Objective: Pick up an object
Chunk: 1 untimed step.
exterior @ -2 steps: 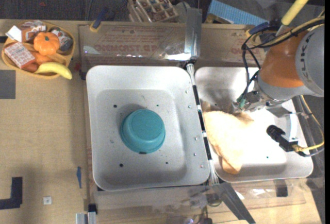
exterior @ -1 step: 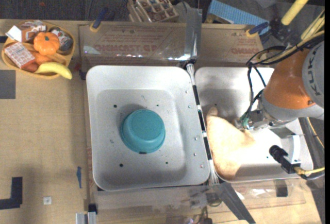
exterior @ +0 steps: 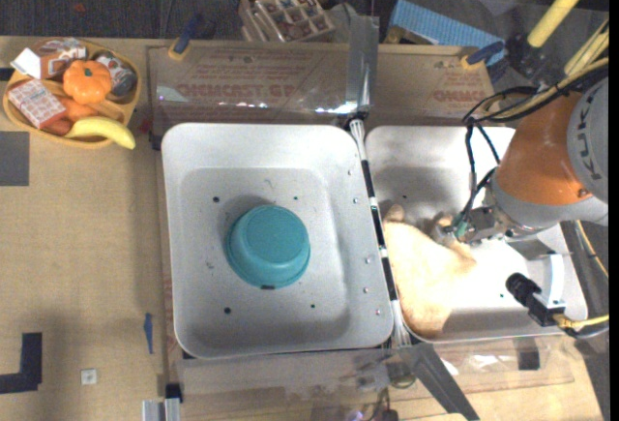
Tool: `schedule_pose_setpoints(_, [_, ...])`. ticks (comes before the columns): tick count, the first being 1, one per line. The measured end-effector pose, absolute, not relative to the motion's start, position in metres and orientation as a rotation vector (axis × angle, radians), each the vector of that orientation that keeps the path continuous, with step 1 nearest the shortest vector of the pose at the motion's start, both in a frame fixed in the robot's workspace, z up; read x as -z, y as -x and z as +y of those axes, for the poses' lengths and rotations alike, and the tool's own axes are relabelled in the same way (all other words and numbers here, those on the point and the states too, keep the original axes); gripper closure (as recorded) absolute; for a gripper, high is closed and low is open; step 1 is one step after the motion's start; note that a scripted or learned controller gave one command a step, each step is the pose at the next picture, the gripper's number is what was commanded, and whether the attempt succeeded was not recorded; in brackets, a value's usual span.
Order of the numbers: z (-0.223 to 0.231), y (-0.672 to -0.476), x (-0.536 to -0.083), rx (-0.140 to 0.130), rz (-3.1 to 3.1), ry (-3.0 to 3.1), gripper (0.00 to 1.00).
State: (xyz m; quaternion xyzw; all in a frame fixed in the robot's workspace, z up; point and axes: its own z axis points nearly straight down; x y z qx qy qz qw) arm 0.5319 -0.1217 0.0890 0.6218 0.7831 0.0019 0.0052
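A teal bowl lies upside down in the middle of the left white bin. In the right bin a floppy tan object lies against the left wall and reaches to the front corner. A small tan lump sits just behind it. The arm comes in from the right, its orange band above the wrist. My gripper is low in the right bin, at the upper right edge of the tan object. Whether it touches that object is not clear.
A black cylinder juts out near the right bin's front right. Cardboard panels stand behind both bins. A basket of toy fruit sits at the far left on the bench. Cables hang beside the arm.
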Motion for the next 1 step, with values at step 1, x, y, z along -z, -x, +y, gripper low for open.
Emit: schedule_pose_setpoints(1, [-0.1217, -0.5319, -0.0890, -0.006, 2.452, -1.947, 0.00])
